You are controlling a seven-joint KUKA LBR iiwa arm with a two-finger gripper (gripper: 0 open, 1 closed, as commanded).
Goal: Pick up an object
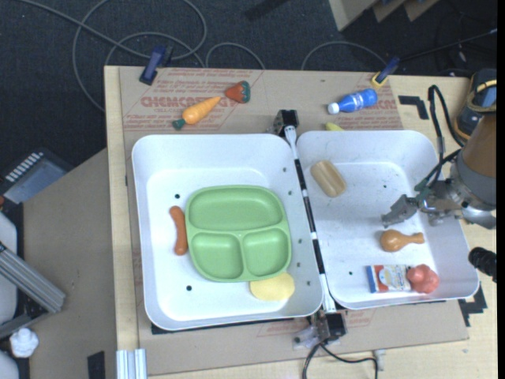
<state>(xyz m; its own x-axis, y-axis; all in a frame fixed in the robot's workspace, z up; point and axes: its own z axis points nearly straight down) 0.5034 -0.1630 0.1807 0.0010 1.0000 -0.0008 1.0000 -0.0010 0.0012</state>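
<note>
Resting on dark carpet, counter (pixel 118 212) bearing two white bins. Hovering in right bin (pixel 359 152), tool (pixel 402 209) spread open, gripping nothing, just above drumstick toy (pixel 401 241). Approaching stage, seemingly; next calling for descending, straddling drumstick, closing.

Bright, even overhead light, no hard glare. White bins (pixel 237 152) read near blown-out, soft shadows along their inner walls. Gripper (pixel 398 210) slightly soft, faint shadow beneath its fingers. Dark carpet (pixel 63 46) underexposed, grainy. Overall low resolution, mild softness toward frame edges, small items lack fine detail.
</note>
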